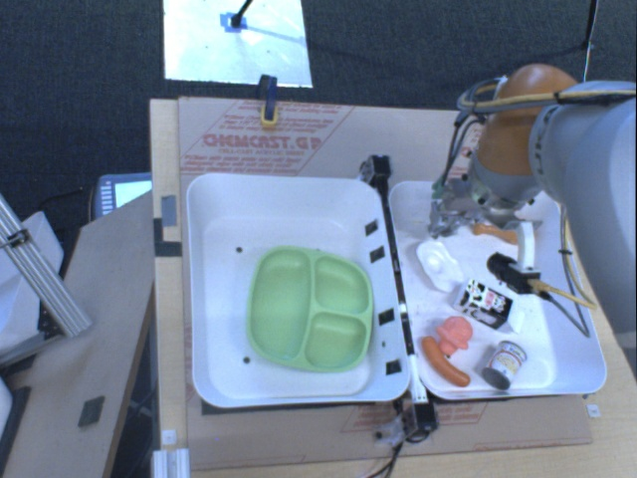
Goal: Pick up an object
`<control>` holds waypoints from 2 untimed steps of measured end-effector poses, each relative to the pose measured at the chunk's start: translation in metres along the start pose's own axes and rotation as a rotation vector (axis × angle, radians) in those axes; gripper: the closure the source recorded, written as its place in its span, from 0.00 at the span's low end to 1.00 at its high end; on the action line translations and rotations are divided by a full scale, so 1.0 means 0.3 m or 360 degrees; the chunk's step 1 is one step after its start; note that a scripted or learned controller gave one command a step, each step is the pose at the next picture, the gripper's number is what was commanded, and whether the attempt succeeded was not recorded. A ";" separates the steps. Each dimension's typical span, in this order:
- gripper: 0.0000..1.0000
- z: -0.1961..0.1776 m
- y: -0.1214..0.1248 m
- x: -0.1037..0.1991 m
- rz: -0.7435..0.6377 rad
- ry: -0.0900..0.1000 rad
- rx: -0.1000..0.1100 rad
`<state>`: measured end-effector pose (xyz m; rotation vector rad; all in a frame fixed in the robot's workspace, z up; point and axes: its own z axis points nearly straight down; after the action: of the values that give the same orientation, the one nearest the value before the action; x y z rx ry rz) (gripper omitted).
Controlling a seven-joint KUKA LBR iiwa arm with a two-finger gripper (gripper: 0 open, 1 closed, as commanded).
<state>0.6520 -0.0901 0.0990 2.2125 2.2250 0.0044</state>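
Observation:
My gripper [444,223] hangs low over the back left part of the right bin [587,361], under the grey arm with its orange band. Just in front of it lies a white lumpy object [438,263], apart from the gripper as far as I can see. An orange piece [495,233] lies to the gripper's right, partly hidden by the wrist. Further forward are a black-and-white patterned carton [486,305], a pink item [456,334], a red-orange sausage [445,360] and a small can [505,363].
The left bin [214,267] holds a green divided plate [311,310]. A black clip strip [390,267] runs along the wall between the two bins. Both bins rest on a cardboard sheet [259,137].

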 end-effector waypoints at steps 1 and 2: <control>1.00 -0.216 0.022 -0.001 0.0001 -0.0001 -0.0007; 1.00 -0.376 0.004 0.006 -0.0001 0.0000 -0.0004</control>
<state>0.6528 -0.0883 0.2119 2.2102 2.2244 0.0071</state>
